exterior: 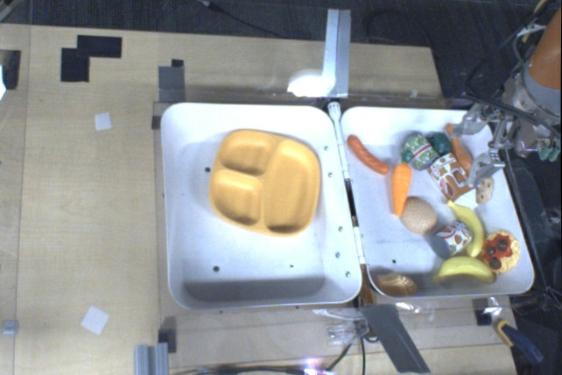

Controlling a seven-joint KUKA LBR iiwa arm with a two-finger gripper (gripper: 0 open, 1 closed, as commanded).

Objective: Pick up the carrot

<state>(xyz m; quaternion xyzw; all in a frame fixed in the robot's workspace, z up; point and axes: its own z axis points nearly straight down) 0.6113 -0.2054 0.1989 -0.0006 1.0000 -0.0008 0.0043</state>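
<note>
Lying untouched in the right bin (527, 277), the carrot (400, 188): short, smooth, orange, tapered, thick end toward the top of the frame, tip pointing down at a round tan potato-like lump (420, 215) just below it. Not yet lifted, not yet reached; the whole pick judged left to do.

Starting at the lower edge of the frame: a brown bun-like piece (397, 283) in the bin's lower left corner, a yellow banana (470, 255) curved along the lower right, a small round pizza (499, 249) with dark dots beside it, a little printed carton (453, 236) between banana and potato. All glossy moulded plastic by the look of it.

Further up: a slim red-orange sausage (367, 154) slanting at the upper left of the right bin, well apart from the carrot's top; a green and white packet (421, 149) and a red-patterned packet (450, 176) to the carrot's right.

Left bin (176, 189): shallow, white, rounded corners, holding a yellow divided plate (263, 180) with three soft-edged compartments, matte finish.

Far right edge of the frame, upper part: the hand (492, 145), thin metal fingers over the bin's upper right corner, away from the carrot, nothing seen between them; how far open, cannot tell. Pale wooden tabletop (88, 233) all round.
</note>
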